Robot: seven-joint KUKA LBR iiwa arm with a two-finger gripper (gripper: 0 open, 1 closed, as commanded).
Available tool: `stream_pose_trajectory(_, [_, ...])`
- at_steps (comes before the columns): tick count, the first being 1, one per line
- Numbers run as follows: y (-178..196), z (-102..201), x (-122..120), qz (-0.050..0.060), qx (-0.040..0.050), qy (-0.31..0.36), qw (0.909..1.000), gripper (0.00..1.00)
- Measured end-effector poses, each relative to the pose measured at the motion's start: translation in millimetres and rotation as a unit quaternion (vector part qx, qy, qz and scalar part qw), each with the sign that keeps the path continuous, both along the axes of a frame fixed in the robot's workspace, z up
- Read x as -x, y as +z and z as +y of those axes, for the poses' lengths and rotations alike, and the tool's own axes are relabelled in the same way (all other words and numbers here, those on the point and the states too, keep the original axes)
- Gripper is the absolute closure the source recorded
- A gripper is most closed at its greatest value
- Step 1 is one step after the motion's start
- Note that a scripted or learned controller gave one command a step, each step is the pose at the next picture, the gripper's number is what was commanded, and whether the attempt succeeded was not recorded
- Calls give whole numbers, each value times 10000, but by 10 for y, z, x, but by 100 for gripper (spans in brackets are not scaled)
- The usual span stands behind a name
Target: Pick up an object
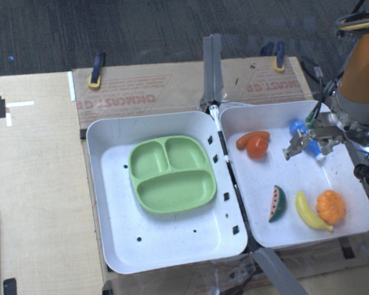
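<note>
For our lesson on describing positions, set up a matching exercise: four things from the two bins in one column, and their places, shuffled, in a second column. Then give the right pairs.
Things:
1. green divided plate
2. banana
3. watermelon slice
4. blue object

Places:
A. right bin, beside the gripper
B. left bin, near its middle
C. right bin, touching the orange pumpkin
D. right bin, near its left wall, lower half

Pairs: 1-B, 2-C, 3-D, 4-A
</note>
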State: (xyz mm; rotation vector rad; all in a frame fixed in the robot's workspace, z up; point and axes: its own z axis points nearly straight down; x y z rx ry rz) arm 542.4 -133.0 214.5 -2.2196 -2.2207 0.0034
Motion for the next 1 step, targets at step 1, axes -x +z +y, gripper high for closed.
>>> stream_pose_trajectory(1, [-1214, 389, -603, -6, 3, -252, 9997, 0])
